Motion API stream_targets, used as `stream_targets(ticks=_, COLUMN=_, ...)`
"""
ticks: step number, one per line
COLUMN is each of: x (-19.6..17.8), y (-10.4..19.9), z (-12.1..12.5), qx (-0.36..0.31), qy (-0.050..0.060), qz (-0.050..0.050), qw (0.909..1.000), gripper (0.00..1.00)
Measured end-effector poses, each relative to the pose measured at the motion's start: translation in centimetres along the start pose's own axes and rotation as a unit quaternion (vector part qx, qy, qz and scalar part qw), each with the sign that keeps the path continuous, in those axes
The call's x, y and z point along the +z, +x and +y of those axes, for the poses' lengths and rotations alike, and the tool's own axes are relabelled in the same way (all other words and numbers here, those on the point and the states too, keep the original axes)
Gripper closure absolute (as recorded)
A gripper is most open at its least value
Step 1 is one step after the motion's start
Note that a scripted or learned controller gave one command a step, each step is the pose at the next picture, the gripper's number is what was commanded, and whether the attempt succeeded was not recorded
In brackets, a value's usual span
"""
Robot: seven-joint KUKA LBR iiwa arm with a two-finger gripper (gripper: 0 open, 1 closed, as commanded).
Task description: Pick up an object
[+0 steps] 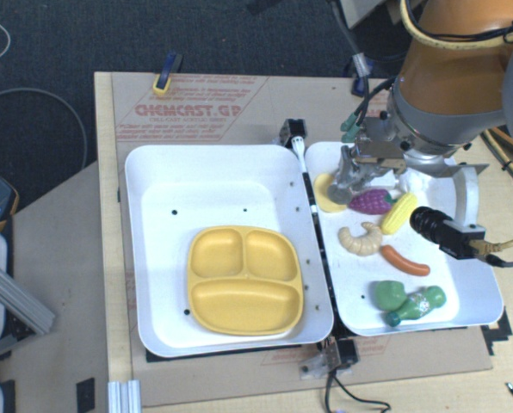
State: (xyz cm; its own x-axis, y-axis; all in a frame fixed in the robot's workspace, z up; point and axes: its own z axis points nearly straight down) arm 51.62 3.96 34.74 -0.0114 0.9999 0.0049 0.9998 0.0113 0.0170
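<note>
Across the worktop (196, 101), a board printed with red lettering, two shallow white bins sit side by side. At the upper right looms the grey and orange arm (459, 50), reaching down into the right bin (476, 304). Filling much of the left bin (153, 231) is a yellow divided plate (244, 280) with three compartments. A black camera-like fitting (441, 231) juts from the arm over the right bin's far side.

Toy foods lie scattered in the right bin: a green vegetable pair (407, 299) near the front edge, a red-orange sausage (404, 261) above them, a tan curved piece (361, 239) to its left, and a yellow corn cob (398, 213) just beside a purple grape bunch (370, 201). A yellow round piece (328, 198) rests against the bin's left wall.

The gripper (353, 179) hangs low over the back left of this bin, between the yellow round piece and the grapes, close above both; whether its fingers are spread or closed cannot be told. A small yellow and blue clamp (164, 76) sits at the board's back edge.
</note>
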Motion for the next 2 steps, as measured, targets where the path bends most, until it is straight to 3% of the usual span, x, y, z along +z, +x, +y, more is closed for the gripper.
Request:
stream_targets(ticks=1, x=-11.7, y=2.1, z=-3.5, qx=0.003, qy=0.0, qz=0.0, qw=1.0, gripper=1.0)
stream_targets(ticks=2, x=4.6, y=2.3, z=-4.0, qx=0.006, qy=0.017, qz=-0.004, qw=0.9998, gripper=1.0)
